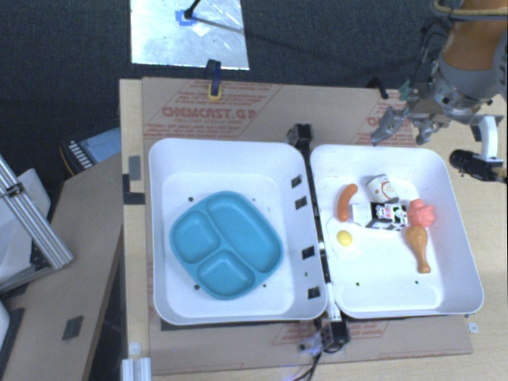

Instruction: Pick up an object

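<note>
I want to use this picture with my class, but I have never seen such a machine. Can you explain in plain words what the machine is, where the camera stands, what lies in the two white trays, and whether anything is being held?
The single camera sits above the bench and looks down at a slant. The machine is a robot arm, grey with an orange band, reaching in from the right. At its end is a two-finger gripper, hanging above the far edge of the right bin; nothing shows between its fingers, so nothing is held.

The left bin holds a blue divided plate. The right bin holds small toy foods: an orange sausage, a fried egg, a drumstick, a pink piece, a small cup and a black-and-white carton.
</note>
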Controlling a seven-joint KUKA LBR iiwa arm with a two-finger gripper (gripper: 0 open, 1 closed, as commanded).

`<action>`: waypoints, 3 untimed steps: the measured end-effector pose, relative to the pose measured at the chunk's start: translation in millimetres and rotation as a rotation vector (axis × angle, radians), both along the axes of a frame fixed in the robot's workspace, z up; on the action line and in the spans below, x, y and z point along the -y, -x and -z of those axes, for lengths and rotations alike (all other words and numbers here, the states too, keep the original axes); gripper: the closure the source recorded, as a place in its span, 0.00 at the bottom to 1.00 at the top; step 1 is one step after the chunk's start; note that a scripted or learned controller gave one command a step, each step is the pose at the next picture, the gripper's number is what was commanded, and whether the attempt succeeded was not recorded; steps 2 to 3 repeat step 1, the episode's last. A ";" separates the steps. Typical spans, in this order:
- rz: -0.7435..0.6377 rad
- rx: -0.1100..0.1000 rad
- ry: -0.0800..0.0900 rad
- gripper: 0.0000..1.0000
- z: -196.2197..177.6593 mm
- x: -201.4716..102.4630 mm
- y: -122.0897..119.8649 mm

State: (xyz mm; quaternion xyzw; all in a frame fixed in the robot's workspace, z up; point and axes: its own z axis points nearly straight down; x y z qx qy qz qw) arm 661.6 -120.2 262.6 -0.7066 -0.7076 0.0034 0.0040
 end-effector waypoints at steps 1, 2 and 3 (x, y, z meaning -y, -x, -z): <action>-0.002 0.012 0.001 0.00 -8.3 -0.4 -1.7; -0.002 0.012 0.001 0.00 -8.3 -0.4 -1.7; -0.002 0.012 0.001 0.00 -8.3 -0.4 -1.7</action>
